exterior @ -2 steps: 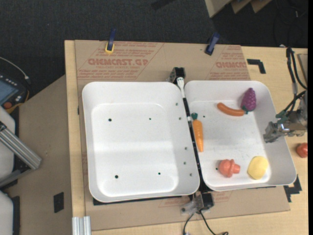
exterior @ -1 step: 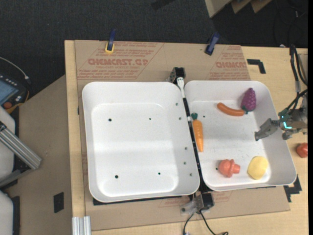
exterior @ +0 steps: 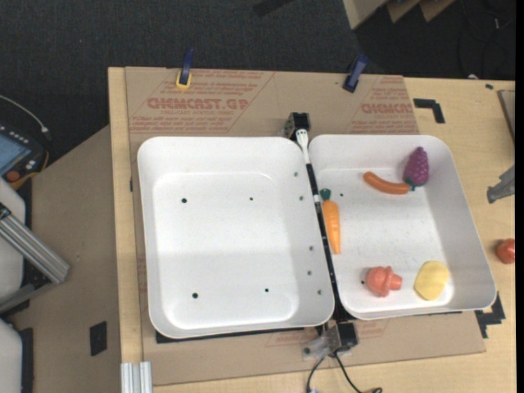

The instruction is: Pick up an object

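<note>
1. Camera view check: right bin (exterior: pixel 458 244) holds five items. Carrot (exterior: pixel 331 227) lies along the left wall, touching or just beside the divider. Orange sausage-shaped piece (exterior: pixel 386 184) sits near the top, with purple grape bunch (exterior: pixel 416 166) touching its right end. Red piece (exterior: pixel 381 281) and yellow piece (exterior: pixel 431 280) sit near the bottom wall, apart from each other.
2. Left bin (exterior: pixel 164 244) has nothing I'd target.
3. Arm: I see a grey part at the right edge (exterior: pixel 502 188) and an orange bit below it (exterior: pixel 505 252), both outside the bin. I can't tell the tool's opening or whether it has anything.
4. My pick: yellow piece. It has open floor on its left and looks like light, rigid, smooth plastic, so probably slippery. I'd close across its narrow width, centred.
5. Carrot is risky: the wall blocks one finger.
</note>
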Controlling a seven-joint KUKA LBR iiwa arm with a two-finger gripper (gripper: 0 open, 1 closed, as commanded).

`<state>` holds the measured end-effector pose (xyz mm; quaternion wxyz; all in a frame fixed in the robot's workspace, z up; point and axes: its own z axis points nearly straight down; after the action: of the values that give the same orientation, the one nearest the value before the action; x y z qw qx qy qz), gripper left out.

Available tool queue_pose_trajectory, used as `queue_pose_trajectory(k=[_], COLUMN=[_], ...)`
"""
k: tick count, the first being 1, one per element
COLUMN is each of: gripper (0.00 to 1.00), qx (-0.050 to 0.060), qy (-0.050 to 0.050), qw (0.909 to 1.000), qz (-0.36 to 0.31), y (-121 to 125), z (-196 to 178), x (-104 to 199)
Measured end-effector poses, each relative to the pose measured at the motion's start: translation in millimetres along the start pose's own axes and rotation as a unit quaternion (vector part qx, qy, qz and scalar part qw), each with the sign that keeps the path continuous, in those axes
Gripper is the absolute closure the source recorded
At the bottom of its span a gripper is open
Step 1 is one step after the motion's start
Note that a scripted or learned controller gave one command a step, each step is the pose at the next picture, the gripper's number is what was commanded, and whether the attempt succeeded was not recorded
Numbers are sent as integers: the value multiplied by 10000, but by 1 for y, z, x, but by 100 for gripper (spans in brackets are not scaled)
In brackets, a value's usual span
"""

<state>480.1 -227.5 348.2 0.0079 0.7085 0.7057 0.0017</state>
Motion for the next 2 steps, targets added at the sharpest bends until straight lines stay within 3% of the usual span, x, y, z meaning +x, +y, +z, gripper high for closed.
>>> queue_pose_trajectory(k=[1,2], gripper=[0,0], qx=[-29,-13], qy=[-2,18], qw=[10000,10000], qz=[-41,-60], y=[48,170], z=[-126,-189], x=[3,36])
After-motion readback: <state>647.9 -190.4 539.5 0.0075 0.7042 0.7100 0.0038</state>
